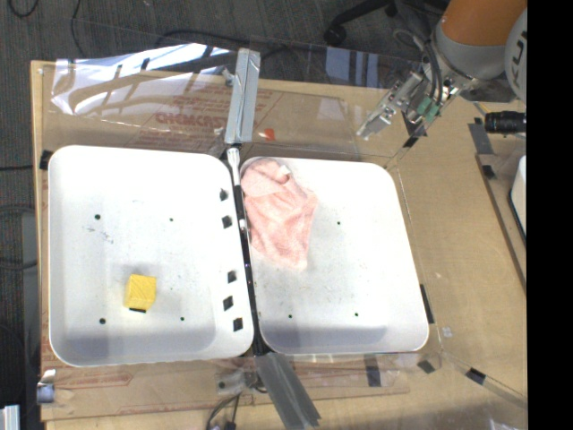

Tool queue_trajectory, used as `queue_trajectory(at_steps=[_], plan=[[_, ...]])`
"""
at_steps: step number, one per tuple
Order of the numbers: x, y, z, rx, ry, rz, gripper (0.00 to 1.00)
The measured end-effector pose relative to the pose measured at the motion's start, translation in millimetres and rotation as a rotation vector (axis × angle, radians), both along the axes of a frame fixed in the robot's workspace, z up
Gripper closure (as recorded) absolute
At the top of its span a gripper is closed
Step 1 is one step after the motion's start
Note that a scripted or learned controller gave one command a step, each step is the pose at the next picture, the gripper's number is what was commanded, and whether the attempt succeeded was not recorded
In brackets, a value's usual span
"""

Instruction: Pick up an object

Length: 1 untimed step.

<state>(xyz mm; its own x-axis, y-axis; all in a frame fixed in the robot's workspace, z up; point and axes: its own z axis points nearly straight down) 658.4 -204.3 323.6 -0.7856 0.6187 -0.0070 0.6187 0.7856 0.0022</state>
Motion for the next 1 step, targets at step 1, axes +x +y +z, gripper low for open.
queue_trajectory(at_steps=[1], plan=[[1.5,1.5,11.3,-0.002,-0.006,0.005,1.00]])
